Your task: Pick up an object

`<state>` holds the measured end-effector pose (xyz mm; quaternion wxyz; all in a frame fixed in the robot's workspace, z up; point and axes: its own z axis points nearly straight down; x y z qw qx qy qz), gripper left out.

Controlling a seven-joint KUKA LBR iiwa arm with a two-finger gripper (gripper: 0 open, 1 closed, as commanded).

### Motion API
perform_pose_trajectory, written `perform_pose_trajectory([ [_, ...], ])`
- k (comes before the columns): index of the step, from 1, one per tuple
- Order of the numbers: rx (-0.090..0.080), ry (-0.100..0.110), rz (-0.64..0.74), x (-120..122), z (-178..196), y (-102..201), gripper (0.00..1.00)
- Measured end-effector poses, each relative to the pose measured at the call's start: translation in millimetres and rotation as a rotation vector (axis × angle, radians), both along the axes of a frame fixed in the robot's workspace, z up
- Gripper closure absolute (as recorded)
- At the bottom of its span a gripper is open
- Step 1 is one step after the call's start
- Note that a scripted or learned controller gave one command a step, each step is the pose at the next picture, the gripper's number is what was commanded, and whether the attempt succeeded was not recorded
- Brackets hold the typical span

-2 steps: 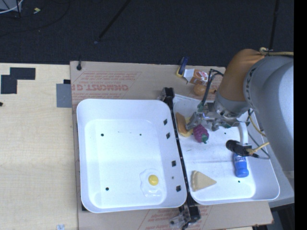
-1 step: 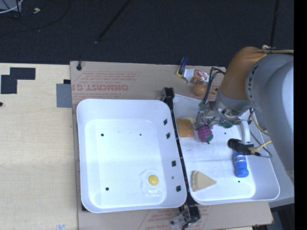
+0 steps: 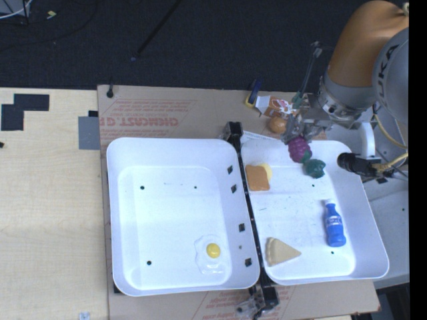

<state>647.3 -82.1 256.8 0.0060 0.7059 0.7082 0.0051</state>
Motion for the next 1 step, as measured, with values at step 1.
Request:
perform_pose_trajectory([
  [1, 0.003, 0.019, 0.001, -5.9, -18.6, 56.9, 1.0],
])
